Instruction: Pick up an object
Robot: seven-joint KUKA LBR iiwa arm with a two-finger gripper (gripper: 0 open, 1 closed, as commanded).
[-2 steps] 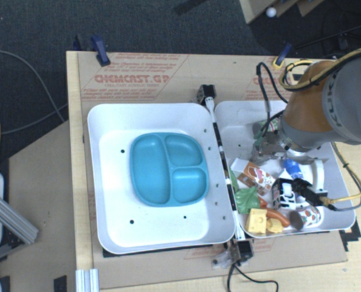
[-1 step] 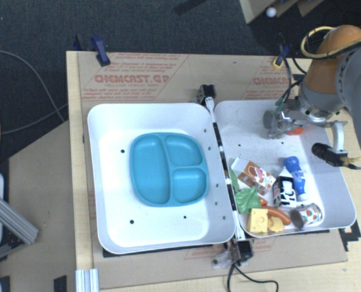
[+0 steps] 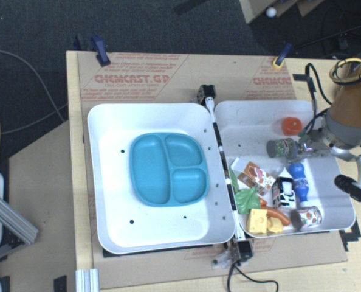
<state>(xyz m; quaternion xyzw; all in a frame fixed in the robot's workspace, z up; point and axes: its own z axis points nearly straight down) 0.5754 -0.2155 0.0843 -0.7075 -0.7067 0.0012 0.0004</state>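
The right bin (image 3: pixel 253 117) holds several small objects. A red-orange ball (image 3: pixel 292 125) lies near its back wall. A small greenish can (image 3: pixel 280 146) lies on its side just in front of the ball. My gripper (image 3: pixel 307 146) is low in the bin, right beside the can's right end; I cannot tell whether it touches the can. A blue bottle (image 3: pixel 298 182) lies just in front of the gripper. The grey arm with its orange band (image 3: pixel 352 109) reaches in from the right.
Near the right bin's front lie a snack packet (image 3: pixel 257 176), a green piece (image 3: pixel 247 197), a yellow block (image 3: pixel 259 221), a sausage (image 3: pixel 278 215), a black-and-white item (image 3: pixel 285 193) and a tin (image 3: pixel 309 216). The left bin (image 3: pixel 107 126) holds a blue divided plate (image 3: pixel 168 167).
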